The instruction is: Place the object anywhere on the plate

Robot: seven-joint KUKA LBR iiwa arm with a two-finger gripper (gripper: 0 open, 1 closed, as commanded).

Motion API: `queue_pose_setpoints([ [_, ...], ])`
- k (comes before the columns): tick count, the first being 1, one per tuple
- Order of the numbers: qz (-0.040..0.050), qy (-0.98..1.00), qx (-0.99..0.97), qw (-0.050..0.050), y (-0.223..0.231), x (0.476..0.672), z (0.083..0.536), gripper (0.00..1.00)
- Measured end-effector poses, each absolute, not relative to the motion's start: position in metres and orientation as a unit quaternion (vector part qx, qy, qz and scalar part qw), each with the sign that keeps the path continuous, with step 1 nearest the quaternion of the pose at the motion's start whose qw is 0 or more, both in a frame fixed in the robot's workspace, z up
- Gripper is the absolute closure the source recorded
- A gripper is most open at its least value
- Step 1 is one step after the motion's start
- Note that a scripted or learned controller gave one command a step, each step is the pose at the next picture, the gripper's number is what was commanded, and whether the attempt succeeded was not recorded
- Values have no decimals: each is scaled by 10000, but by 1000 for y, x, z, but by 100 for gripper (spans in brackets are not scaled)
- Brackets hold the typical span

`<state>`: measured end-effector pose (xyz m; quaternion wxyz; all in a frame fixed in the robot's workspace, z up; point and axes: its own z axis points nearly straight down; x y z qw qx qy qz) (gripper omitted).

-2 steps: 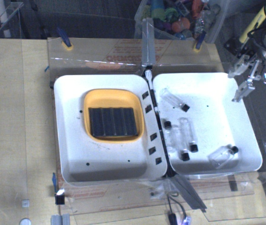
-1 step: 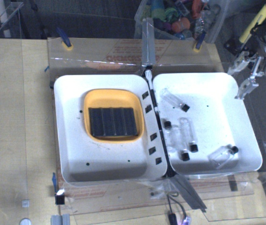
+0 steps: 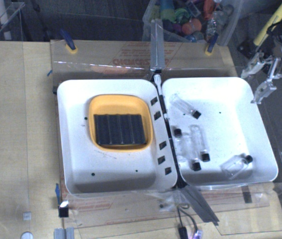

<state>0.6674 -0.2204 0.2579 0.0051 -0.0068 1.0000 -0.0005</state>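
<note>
Setting: robotics lab test bench. Pale plywood benchtop [image 3: 11, 133] carries two shallow white plastic bins [image 3: 76, 133] side by side, split by a grey divider with black markers [image 3: 159, 133]. Blue spring clamps [image 3: 70, 45] pin a clear plastic sheet at the back. A clear tub of mixed coloured toys [image 3: 190, 6] stands behind; loose cables [image 3: 188, 228] trail at the front edge.

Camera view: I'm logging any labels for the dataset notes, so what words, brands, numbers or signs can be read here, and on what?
None can be read.
Reddish print on the cardboard sheet behind the bins: too blurred to read.
Yellow plate with its dark ridged insert: no marking seen.
Clear bottles with black caps in the right bin: no label legible.
Left bin: no print seen.
</note>
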Motion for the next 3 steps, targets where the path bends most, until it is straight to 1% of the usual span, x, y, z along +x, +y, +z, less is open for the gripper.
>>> queue_pose_setpoints([
  [1, -3, 9925, -1221, 48, -221, 669, 254, 0],
  [3, -4, 9774, -2116, 34, -220, 669, 251, 0],
])
